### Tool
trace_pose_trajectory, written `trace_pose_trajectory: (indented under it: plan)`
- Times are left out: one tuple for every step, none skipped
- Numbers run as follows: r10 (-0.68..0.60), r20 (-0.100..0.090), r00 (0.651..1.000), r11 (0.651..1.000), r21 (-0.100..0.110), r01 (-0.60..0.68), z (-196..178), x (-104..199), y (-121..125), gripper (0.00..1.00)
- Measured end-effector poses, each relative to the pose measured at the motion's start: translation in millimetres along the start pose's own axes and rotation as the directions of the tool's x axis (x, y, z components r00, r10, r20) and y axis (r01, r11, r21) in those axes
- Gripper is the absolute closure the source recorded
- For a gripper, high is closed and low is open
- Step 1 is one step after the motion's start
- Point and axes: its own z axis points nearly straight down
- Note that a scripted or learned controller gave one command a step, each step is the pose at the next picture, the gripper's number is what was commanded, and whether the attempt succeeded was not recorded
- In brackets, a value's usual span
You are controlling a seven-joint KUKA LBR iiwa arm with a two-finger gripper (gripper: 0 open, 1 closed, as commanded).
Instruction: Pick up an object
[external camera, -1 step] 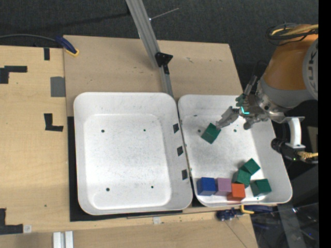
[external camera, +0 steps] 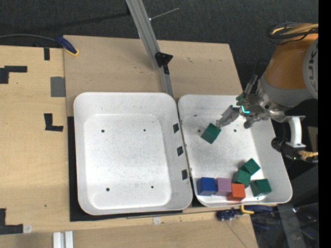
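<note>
Grey metal fingers of the two-finger gripper [external camera: 223, 123] are seen stretching from the orange-banded arm [external camera: 289, 71] toward eight o'clock, over the right shallow white plastic bin [external camera: 190, 107]. Their tips are found just beside, perhaps touching, a dark green cube [external camera: 210, 133] that sits tilted on one edge at the bin's upper middle. Whether that cube is clasped between the fingers cannot be told, nor can the width of the opening be judged.

Both bins are borne by a pale wooden bench [external camera: 103, 61]; the left white bin [external camera: 83, 154] lies alongside at nine o'clock. Dark floor is seen beyond the bench at twelve o'clock, and a slanted grey metal rail [external camera: 142, 19] crosses there.

At five o'clock in the right bin a cluster is gathered: a blue cube [external camera: 207, 185], a lilac cube [external camera: 224, 185], an orange cube [external camera: 238, 191] and three further green cubes [external camera: 251, 166], well apart from the fingertips.
</note>
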Motion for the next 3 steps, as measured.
trace_pose_trajectory:
  plan:
    - [0.001,0.0,1.0,1.0,0.007,-0.001,64.4,0.2,-4.5,0.0]
    - [0.001,0.0,1.0,1.0,0.006,-0.001,115.1,9.8,-10.4,0.0]
    - [0.001,0.001,1.0,1.0,0.004,-0.001,138.7,10.4,-11.4,0.0]
